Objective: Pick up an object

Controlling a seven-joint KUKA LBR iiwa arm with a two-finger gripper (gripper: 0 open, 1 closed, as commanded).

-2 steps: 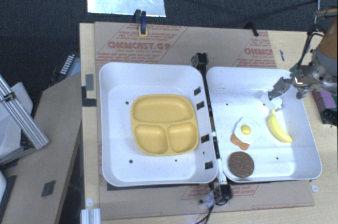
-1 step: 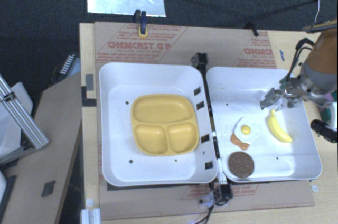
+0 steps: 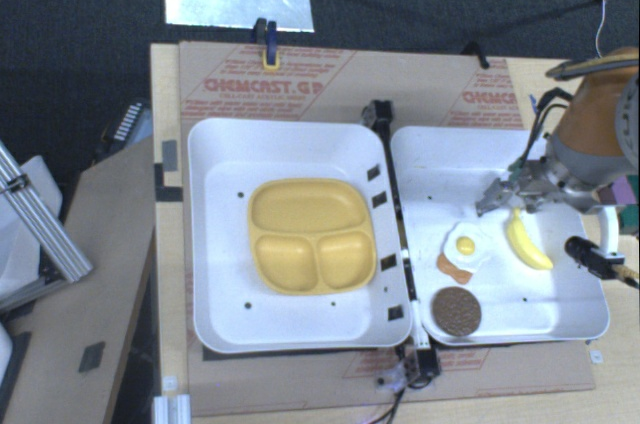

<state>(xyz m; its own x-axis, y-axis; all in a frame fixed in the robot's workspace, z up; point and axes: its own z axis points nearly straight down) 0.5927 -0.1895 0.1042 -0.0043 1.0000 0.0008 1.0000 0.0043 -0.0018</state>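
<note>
In the right bin lie a yellow toy banana, a fried egg resting on an orange slice, and a round brown patty. My gripper hangs low over the bin's upper middle, just above the banana's top end and up and right of the egg. It is open, with its grey fingers spread and nothing held between them. The arm comes in from the right.
The left bin holds a yellow divided plate. A black divider with clips runs between the bins. A black part of the arm hangs over the right bin's right rim.
</note>
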